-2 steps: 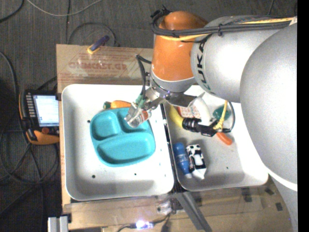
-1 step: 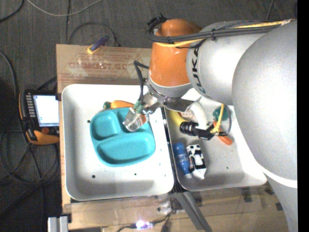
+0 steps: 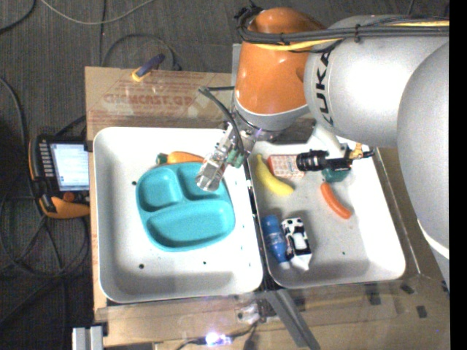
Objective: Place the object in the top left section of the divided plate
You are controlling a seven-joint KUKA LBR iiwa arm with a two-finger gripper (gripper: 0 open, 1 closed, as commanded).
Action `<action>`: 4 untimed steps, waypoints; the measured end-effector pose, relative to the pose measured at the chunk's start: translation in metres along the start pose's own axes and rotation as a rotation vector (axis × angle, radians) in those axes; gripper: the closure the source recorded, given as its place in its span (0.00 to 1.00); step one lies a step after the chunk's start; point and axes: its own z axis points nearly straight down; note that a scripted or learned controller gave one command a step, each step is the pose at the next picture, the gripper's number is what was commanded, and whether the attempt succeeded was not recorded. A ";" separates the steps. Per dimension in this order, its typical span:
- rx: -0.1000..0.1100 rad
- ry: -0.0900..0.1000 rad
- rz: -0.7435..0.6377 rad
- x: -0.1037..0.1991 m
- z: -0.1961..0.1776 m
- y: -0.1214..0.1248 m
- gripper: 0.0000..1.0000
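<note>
A teal divided plate (image 3: pixel 188 223) lies in the left bin (image 3: pixel 124 268). It has two small sections at the far side and one large section at the near side. My gripper (image 3: pixel 209 176) hangs over the plate's far right section, close to its surface. I see nothing that is clearly between its tips. An orange object (image 3: pixel 184 156) lies in the left bin just beyond the plate's far rim, to the left of the gripper.
The right bin (image 3: pixel 365 261) holds a yellow banana (image 3: pixel 274 183), a red and white packet (image 3: pixel 284 165), an orange carrot-like piece (image 3: pixel 336 200), a blue bottle (image 3: pixel 273 239) and a black and white carton (image 3: pixel 296 242). A handheld screen (image 3: pixel 64 165) sits left of the bins.
</note>
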 end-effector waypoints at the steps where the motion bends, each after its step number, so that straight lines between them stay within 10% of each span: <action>1: 0.000 0.001 -0.206 0.026 0.001 -0.062 1.00; 2: 0.000 0.001 -0.291 0.062 0.014 -0.095 1.00; 3: -0.002 -0.005 -0.217 0.018 -0.199 -0.158 1.00; 4: -0.001 -0.001 -0.368 0.029 -0.086 -0.143 1.00</action>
